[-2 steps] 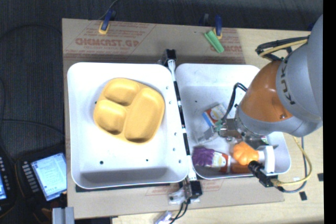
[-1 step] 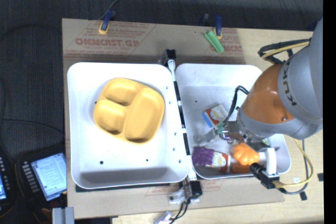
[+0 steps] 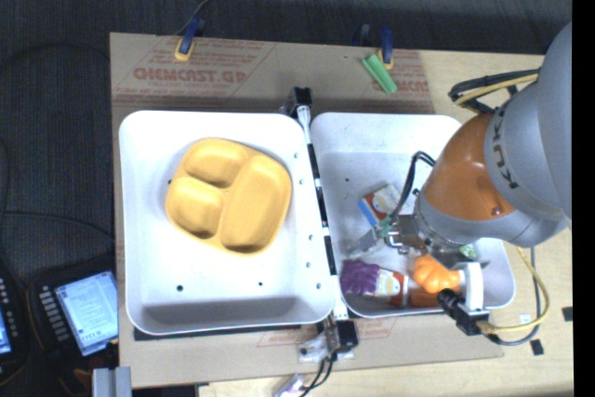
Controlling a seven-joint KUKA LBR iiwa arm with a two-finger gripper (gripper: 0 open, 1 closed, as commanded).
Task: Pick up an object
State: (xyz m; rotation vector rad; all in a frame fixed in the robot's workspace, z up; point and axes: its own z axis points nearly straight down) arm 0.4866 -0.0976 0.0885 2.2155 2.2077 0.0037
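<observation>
The arm [image 3: 521, 172] reaches over the right bin [image 3: 372, 133], its orange band above the bin's middle. The gripper [image 3: 395, 232] sits low among the items there; whether it is apart or together cannot be told.

Items in the right bin: a small white and red packet [image 3: 381, 198] just left of the gripper; a purple packet [image 3: 364, 277] lying flat at the near wall; an orange object [image 3: 429, 274], rounded, beside the purple one and below the wrist.

The left bin [image 3: 139, 200] bears a yellow tray [image 3: 230, 193], lobed, three compartments, near its centre.
</observation>
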